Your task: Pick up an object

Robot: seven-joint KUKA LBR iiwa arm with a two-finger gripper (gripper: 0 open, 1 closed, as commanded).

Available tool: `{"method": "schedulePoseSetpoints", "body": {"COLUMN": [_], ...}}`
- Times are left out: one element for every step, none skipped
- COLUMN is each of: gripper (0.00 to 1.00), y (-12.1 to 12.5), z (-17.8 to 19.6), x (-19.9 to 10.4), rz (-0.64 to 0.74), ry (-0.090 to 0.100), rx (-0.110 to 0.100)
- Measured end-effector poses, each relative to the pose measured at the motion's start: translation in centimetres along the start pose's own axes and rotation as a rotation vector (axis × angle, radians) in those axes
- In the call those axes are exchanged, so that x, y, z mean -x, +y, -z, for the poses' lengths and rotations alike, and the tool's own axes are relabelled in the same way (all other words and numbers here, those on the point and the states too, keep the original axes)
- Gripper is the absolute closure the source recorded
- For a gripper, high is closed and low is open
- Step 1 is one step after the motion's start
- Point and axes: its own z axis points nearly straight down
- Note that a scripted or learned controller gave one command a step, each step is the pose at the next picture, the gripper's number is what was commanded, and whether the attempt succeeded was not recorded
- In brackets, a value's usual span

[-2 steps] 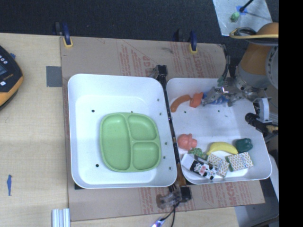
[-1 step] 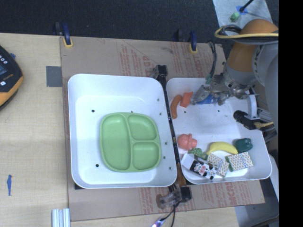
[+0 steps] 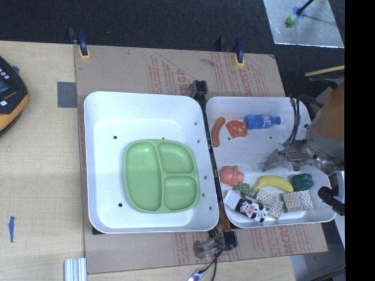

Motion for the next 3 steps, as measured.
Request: {"method": "schedulePoseSetpoints", "body": {"gripper": [0.0, 0.0, 1.0], "y": [5.2, 11.8, 11.8], "z": [-1.2, -1.2, -0.2], "x": [-8.9, -9.4, -9.4], "rz": [0.005, 0.0, 0.004], "ry": [0.0, -0.001, 0.001], "rx": [0.001, -0.006, -0.01]}}
